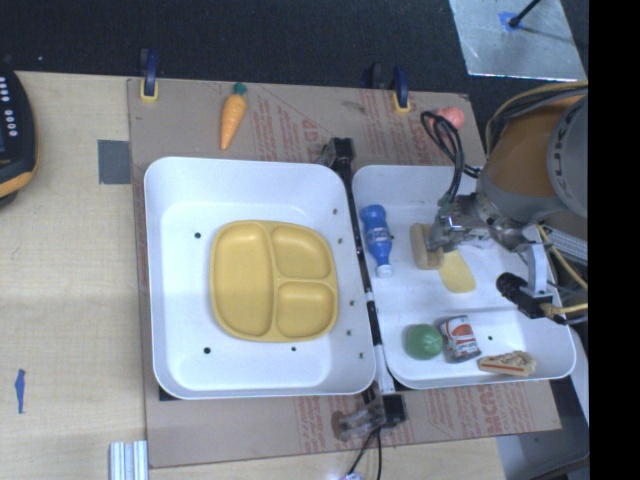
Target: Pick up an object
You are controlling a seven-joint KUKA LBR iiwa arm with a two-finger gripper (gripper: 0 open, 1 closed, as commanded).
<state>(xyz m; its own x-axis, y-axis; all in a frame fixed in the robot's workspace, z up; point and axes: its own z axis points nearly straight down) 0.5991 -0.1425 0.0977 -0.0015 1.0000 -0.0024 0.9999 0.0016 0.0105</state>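
Grey arm point(530, 168) w/ claw point(437, 240) over tan block point(428, 248) (right bin point(560, 358)).

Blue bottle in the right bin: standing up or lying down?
Lying down. The blue bottle shows its full length along the floor of the right bin, beside the bin's left wall, with its white cap end toward the bin's near side.

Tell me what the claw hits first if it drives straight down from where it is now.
Probably the tan block directly beneath the claw in the right bin; the yellow piece lies just beside it. Depth is unclear from this slanted view.
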